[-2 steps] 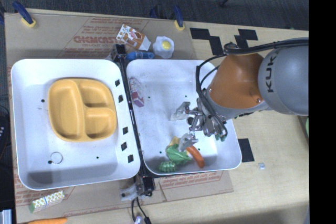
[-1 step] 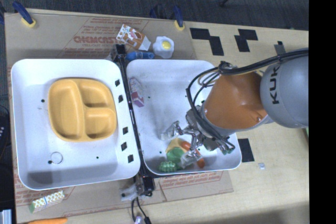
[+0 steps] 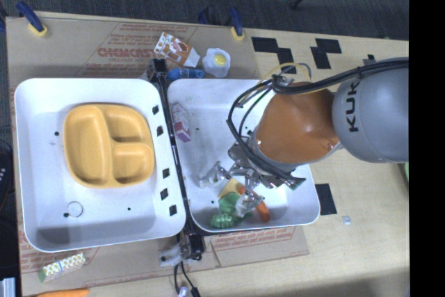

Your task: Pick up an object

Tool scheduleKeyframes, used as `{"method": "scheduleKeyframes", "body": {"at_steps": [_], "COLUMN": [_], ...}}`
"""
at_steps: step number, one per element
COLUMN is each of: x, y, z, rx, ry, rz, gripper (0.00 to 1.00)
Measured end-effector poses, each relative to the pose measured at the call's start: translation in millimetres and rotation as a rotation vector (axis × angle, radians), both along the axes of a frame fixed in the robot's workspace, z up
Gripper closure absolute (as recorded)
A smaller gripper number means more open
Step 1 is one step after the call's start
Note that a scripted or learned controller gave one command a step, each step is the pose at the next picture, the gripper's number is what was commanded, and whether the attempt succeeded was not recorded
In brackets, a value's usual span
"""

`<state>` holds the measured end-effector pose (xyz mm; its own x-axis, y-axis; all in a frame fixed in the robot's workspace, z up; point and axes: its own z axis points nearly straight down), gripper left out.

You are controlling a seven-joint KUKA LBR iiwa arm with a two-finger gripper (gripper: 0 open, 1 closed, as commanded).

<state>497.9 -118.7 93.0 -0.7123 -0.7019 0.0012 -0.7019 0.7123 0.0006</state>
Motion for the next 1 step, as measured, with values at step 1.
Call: {"method": "scheduleKeyframes", "body": {"at_steps": [1], "x": [0.0], "y": [0.0], "z": [0.0], "rx": [0.000], "ry": [0.000], "rz": [0.000], "gripper": [0.00]}}
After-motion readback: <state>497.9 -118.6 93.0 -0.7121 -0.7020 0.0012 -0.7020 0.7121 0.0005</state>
